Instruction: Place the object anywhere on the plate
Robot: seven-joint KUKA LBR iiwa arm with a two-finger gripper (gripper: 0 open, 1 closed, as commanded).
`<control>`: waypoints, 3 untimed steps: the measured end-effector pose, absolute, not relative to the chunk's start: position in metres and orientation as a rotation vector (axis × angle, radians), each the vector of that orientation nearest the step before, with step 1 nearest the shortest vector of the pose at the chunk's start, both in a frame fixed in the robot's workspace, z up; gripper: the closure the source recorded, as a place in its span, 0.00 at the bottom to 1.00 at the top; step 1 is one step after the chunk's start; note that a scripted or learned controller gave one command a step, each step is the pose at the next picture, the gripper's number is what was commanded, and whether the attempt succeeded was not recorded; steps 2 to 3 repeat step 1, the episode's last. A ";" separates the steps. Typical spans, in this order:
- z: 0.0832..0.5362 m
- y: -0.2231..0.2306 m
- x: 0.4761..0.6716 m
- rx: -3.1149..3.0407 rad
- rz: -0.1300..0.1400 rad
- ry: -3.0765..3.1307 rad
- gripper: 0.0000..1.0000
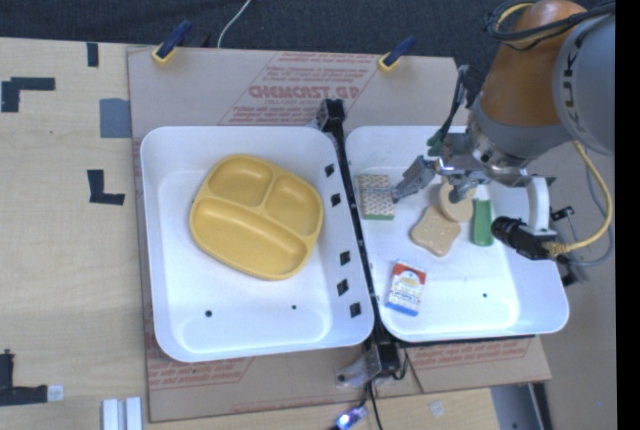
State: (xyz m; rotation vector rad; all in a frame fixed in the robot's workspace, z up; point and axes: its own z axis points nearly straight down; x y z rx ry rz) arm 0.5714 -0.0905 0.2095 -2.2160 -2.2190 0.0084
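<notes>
I note the gripper open and empty above the toast; I should descend squarely before carrying to the plate.

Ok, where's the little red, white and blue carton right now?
In the camera view, the carton lies flat near the front of the right bin, close to the divider, just below the tan bread-shaped piece and apart from the gripper.
</notes>
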 end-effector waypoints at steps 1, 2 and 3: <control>0.162 -0.094 0.577 -2.218 0.008 -2.219 0.00; 0.162 -0.094 0.577 -2.218 0.008 -2.219 0.00; 0.162 -0.094 0.577 -2.218 0.008 -2.219 0.00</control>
